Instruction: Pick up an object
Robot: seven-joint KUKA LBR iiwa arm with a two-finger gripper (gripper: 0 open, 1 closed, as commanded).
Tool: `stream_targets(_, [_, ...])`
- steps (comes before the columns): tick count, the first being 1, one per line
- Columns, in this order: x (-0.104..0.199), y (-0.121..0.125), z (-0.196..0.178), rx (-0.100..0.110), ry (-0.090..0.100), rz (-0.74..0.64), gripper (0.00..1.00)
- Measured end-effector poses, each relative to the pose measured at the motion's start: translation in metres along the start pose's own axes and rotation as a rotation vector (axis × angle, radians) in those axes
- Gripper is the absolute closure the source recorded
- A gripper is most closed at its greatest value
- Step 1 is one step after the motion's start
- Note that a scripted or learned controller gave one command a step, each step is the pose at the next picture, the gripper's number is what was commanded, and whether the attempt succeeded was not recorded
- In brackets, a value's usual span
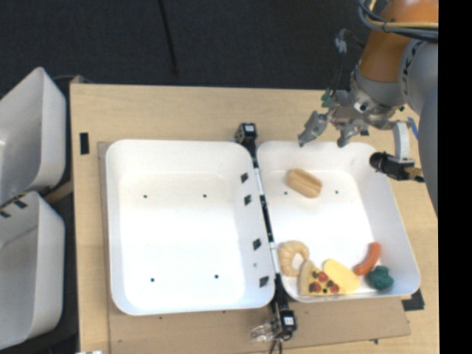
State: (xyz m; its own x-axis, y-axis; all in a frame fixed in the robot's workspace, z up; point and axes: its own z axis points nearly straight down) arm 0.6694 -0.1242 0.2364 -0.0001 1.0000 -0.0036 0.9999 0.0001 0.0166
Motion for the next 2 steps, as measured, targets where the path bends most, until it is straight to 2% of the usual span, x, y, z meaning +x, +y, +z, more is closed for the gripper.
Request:
stream_targets(1, [-0.07, -0.011, -0.016, 0.013, -0.001, 0.005, 0.0])
stream_targets(2, [-0.108, -0.031, -0.047, 0.012, -0.001, 0.003, 0.0])
